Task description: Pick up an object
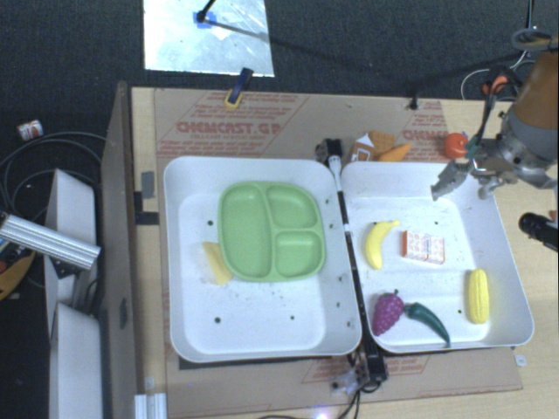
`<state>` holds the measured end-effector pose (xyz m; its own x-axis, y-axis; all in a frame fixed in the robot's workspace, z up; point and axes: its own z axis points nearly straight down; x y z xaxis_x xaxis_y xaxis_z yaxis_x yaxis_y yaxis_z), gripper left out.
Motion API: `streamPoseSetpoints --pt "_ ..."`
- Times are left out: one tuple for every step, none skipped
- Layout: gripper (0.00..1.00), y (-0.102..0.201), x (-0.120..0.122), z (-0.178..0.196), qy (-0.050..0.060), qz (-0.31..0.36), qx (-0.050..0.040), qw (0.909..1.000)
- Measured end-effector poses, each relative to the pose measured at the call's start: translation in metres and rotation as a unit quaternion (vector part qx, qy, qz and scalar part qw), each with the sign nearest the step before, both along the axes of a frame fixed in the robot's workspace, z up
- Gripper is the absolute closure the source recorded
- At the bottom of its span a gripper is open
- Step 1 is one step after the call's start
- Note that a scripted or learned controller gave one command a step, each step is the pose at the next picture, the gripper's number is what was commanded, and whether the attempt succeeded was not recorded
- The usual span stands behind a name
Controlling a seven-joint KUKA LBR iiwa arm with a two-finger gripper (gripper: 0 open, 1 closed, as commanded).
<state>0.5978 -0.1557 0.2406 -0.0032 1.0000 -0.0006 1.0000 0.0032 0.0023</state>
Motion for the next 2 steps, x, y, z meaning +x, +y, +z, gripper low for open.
streamPoseSetpoints --pt "0.00 0.050 0.026 -0.101 0.003 0.003 0.0016 1.0000" --pt "0.00 0.066 -0.001 -0.152 -0.007 -0.001 -0.0038 1.0000"
